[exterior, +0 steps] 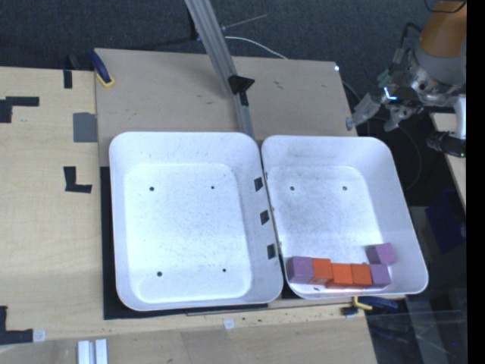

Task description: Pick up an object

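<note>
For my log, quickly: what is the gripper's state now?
Two-finger gripper: open, holding nothing, beyond the right white bin's far corner.

Both bins, the left bin point(129, 203) and the right bin point(394, 196), read as smooth white plastic with a faint sheen, their floors dusted with fine dark speckles, and they sit on a bench point(45, 218) of pale, matt wood-grain board with a duller tan sheet point(167, 89) laid behind. The purple and orange blocks point(341, 271) in the right bin look matt and soft-edged, possibly foam, though the view is too coarse to be sure. Up top, the slanted rail point(216, 44) shows ribbed, satin-finished metal.
</note>
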Tool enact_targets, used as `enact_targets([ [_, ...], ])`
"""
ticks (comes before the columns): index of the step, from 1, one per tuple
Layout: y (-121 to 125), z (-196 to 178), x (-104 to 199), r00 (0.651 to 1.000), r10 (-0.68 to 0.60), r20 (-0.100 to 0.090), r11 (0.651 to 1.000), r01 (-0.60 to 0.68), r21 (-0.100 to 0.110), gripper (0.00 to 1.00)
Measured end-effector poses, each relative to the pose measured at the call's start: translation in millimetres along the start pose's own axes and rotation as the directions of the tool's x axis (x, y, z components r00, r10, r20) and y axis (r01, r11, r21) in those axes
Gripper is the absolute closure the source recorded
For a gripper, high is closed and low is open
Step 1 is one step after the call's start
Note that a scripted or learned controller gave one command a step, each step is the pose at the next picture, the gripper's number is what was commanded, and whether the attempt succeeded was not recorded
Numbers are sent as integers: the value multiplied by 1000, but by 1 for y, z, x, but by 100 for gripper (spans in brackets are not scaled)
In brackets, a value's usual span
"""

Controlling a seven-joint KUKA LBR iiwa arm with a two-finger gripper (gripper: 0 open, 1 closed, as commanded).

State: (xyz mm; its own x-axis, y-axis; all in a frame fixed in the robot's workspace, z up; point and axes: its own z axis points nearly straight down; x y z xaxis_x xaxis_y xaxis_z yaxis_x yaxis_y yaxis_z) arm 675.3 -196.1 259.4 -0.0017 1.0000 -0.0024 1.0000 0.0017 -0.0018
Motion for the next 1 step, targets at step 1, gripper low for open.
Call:
enact_targets([
  [1,-16,115,72,1000,-3,-5,1000,3,8,0],
])
